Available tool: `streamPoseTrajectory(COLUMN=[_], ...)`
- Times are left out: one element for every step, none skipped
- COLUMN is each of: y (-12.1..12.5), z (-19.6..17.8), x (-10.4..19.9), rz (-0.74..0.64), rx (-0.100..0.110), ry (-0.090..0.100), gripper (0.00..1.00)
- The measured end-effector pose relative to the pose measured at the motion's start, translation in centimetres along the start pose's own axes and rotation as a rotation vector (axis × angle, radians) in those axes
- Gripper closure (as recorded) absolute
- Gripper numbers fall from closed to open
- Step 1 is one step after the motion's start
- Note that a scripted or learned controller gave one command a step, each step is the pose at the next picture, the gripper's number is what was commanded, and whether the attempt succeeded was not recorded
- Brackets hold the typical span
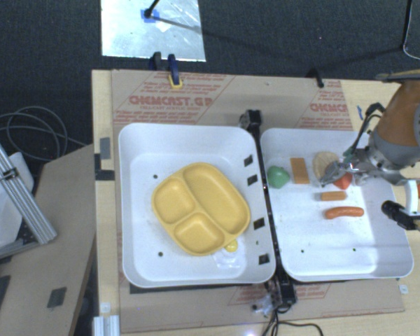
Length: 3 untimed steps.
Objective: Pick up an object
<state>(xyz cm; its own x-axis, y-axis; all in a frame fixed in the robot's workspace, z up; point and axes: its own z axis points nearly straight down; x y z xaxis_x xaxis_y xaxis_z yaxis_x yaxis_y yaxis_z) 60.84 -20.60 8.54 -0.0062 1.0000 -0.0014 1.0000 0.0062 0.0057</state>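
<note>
Red-orange piece (344, 182) under the gripper (338, 176) in the right bin (336, 257), upper right part, touching or just beside the fingertips; likely the target, partly hidden by the metal. Cannot tell whether fingers are wide, narrow or closed on it; glare and blur there. Not seen lifted or clearly between fingers, so no hold claimed. Lies just right of and below the fingertips, shape too hidden to give a long axis. Tan round item (325, 162) directly left and above, touching the gripper zone. Small orange stick (332, 196) just below, long axis left-right. Sausage (344, 213) further below, also left-right, apart from the stick. Orange rectangular block (299, 171) to the left, upright in view, near the green item (278, 177) by the bin's left wall. Arm (406, 128) entering from right, orange band above wrist. Left bin (143, 145) beside, holding yellow three-compartment tray (199, 207), tilted, with small yellow bit (230, 244) at its lower edge. Worktop (217, 93) covered in printed cardboard. Shiny sheet (152, 18) on dark floor behind, cables (28, 128) at left.
</note>
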Motion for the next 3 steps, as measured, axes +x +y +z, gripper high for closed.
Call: streamPoseTrajectory(y=[-0.1, -0.1, 2.3], z=[-1.1, -1.1, 0.0], x=[0.0, 0.0, 0.0], rz=[0.0, -0.001, 0.001], rx=[0.0, 0.0, 0.001], ry=[0.0, 0.0, 0.001], gripper=[1.0, 0.0, 0.0])
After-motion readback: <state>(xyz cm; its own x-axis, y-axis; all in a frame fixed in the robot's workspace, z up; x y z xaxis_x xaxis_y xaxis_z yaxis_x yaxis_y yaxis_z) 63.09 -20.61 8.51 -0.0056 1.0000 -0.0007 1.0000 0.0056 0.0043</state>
